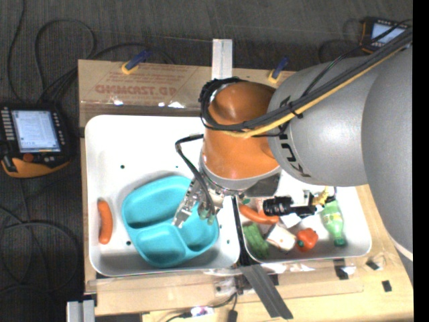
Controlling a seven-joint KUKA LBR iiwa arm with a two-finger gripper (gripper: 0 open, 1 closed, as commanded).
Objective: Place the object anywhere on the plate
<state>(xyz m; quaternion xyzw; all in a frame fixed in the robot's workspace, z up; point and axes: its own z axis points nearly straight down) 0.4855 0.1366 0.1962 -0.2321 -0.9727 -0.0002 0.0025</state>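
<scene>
1. We see the end effector (196,208) hanging over the right part of the blue divided plate (155,210), which lies in the left bin (107,139). Its metal fingertips appear close to the plate's surface, near the divider ridge.

2. We cannot tell whether the end effector is spread or pressed together; the tips blur into one pale cluster, and no object can be made out between them.

3. Which thing is the task's object is unclear to us. An orange sausage-like piece (104,221) lies on the left bin's floor, just beside the plate's left rim but not on it. The right bin (355,243) holds a heap: a carrot (253,213), a green leafy piece (255,239), a small red-orange piece (307,238) and a green bottle (333,221).

4. What could go wrong, in our judgement: if the end effector carries nothing, a release here would leave the plate bare. If it does carry something small, a drop near the plate's right rim could let it roll off toward the wall between the bins.

5. Another risk: tips this low could press or drag the light plate and shift it.

6. The arm (335,126) reaches in from the right, its orange band (238,123) above the wrist, pointing steeply down and hiding part of both bins on the table (94,72).
</scene>
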